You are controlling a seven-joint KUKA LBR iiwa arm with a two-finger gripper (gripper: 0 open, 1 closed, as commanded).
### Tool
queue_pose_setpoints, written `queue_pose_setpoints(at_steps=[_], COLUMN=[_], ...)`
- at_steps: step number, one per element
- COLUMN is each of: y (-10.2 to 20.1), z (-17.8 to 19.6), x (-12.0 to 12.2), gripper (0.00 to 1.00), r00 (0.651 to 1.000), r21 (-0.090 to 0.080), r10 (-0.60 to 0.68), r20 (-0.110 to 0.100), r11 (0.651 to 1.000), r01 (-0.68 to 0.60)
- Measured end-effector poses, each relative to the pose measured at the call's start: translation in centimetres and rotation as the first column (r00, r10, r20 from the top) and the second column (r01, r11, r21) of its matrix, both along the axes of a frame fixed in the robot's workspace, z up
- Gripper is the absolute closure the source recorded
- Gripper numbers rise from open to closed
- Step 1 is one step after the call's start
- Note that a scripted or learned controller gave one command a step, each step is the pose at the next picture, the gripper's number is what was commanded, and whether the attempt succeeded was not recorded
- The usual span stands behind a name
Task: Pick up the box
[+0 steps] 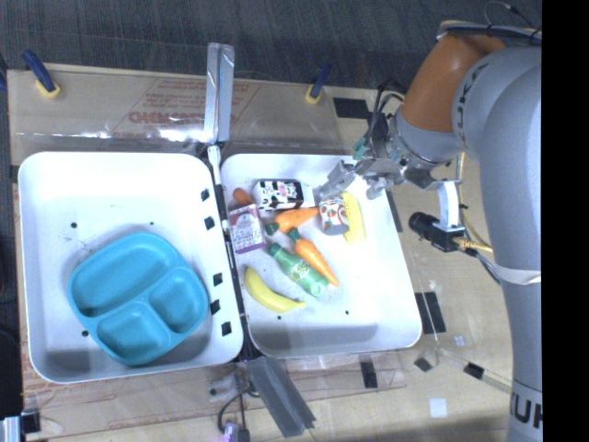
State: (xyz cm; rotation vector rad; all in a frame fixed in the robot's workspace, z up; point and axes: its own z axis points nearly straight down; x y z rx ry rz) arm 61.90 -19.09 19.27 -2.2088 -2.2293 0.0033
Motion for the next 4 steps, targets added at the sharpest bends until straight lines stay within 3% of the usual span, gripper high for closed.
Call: queue_pose_setpoints(at_steps=[1, 2, 3, 4], y=[-0.5, 2.8, -0.8, -1.0], z=[-7.1, -10.0, -9.8, -10.0], x=[-4.3, 3.3, -2.0, -5.5], gripper=[0.0, 0.0, 0.0, 0.0], r00=[0.984, 0.992, 0.965, 0.932], r21=[0.0, -0.003, 0.013, 0.008], r10=[0.178, 0.125, 0.264, 0.363], r20=[0.002, -0.017, 0.008, 0.008], r11=[0.984, 0.992, 0.964, 0.932], r01=[-0.178, -0.125, -0.264, -0.363])
